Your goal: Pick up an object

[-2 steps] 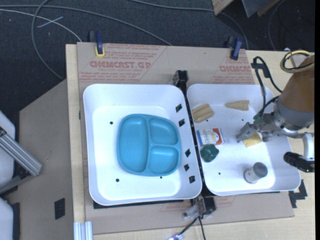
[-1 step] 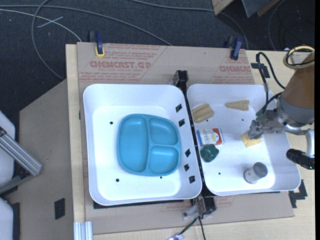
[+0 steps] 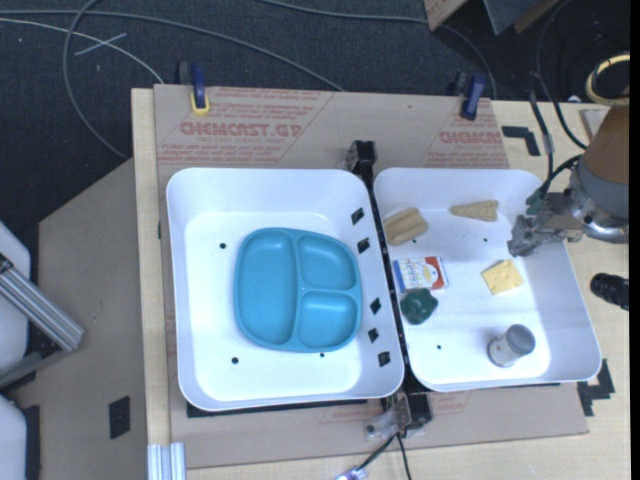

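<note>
hand (image 3: 524,240) over right bin (image 3: 560,358) edge | above cheese wedge (image 3: 502,277)

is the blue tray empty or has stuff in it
Empty: all three compartments of the blue tray show bare blue, and the small items lie in the right bin.

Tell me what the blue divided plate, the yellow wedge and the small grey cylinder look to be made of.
The blue divided plate looks like moulded plastic: uniform colour, soft sheen, rounded compartment ridges. The yellow wedge in the right white bin seems to be matte foam or plastic, likely toy cheese; the look leaves it open. The small grey cylinder may be metal or grey plastic, with a dull finish and a paler top.
</note>
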